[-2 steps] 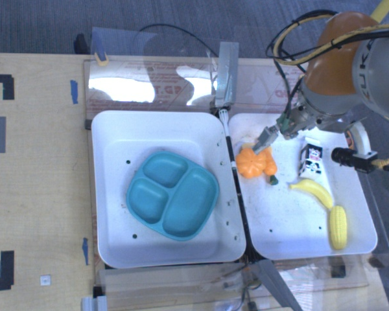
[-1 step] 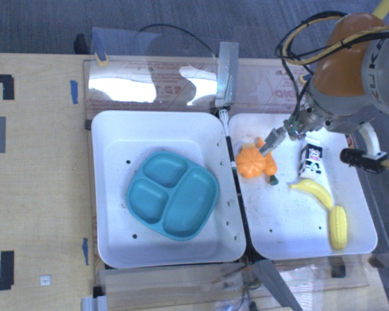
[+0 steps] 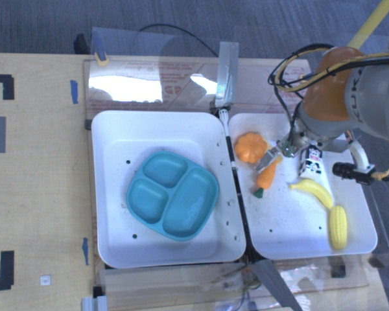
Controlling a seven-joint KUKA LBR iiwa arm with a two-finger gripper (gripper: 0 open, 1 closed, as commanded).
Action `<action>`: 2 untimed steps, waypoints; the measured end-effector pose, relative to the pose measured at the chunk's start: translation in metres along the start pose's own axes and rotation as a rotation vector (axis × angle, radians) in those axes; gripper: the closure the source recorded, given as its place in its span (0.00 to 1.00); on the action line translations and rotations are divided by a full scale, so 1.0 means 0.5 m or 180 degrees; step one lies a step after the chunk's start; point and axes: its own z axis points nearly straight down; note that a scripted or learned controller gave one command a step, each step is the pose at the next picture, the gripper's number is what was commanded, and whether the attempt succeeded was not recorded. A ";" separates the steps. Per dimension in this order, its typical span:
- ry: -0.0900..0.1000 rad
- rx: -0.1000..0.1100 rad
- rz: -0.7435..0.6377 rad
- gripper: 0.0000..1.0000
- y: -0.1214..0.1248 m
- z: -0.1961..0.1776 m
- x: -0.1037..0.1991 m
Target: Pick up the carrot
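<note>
Carrot [image 3: 266,174] lies in the right bin [image 3: 298,238], long axis diagonal, green stem end toward the lower left, upper end at the gripper [image 3: 277,154], whose fingers appear closed on it, with an orange fruit [image 3: 249,147] just beside and a banana [image 3: 314,192] and corn cob [image 3: 338,226] farther right.

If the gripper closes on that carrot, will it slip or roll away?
The carrot looks like a smooth, tapered toy, so it may squirt toward its thin end under a squeeze. Its round section suggests it could roll on the flat bin floor. It lies close to the orange, which might block a roll that way. The gripper sits at its thick end.
</note>
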 end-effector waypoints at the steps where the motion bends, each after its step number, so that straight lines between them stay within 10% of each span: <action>1: 0.0006 0.0008 0.0000 0.00 -0.001 0.003 0.001; 2: -0.0016 -0.0016 -0.0002 1.00 0.004 -0.024 -0.002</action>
